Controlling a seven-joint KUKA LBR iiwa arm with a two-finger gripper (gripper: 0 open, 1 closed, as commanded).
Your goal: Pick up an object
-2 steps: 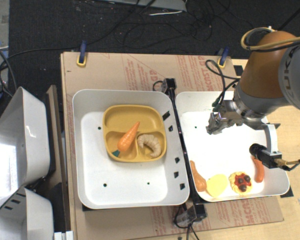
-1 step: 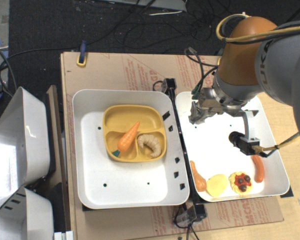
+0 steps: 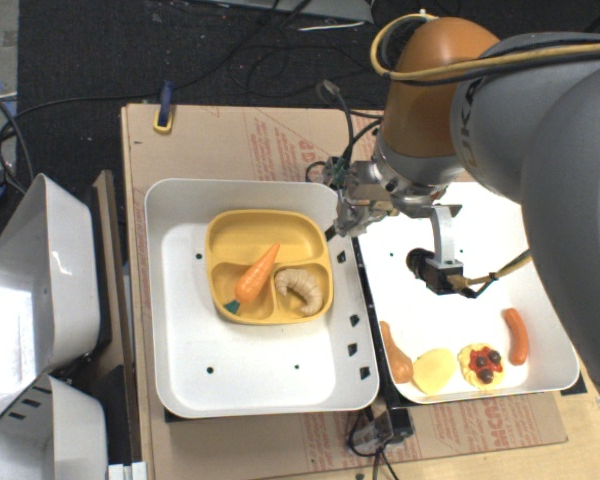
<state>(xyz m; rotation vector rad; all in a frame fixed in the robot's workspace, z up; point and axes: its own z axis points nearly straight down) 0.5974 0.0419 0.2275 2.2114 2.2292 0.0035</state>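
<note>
- As far as I can judge from my remote screen, the pick is not yet done. No object is lifted clear of either bin, so the whole grasp and lift are left to do.
- The grey arm point(image 3: 540, 118) reaches in from the right with its orange band point(image 3: 435, 78) high in the view. It bends down so that the wrist hangs over the divide between the two bins.
- The left bin point(image 3: 180, 368) is shallow and white and holds a yellow divided plate point(image 3: 265, 226) near its middle.
- The right bin point(image 3: 480, 228) has its objects gathered along the near edge, well apart from the gripper.
- The gripper point(image 3: 348, 208) sits low at the far right corner of the left bin, just beside the plate's rim. I cannot tell whether it is open or closed, and I see nothing held in it.
- On the plate, an orange carrot point(image 3: 257, 273) lies slanted across the lower left compartment, and a pale curled piece point(image 3: 302, 290) lies in the lower right one. I judge these the nearest candidates.
- In the right bin, from left to right, lie an orange stick point(image 3: 395, 353), a pale yellow disc point(image 3: 435, 370), a small tart point(image 3: 482, 363) with a dark red topping, and an orange-red sausage point(image 3: 518, 336).
</note>
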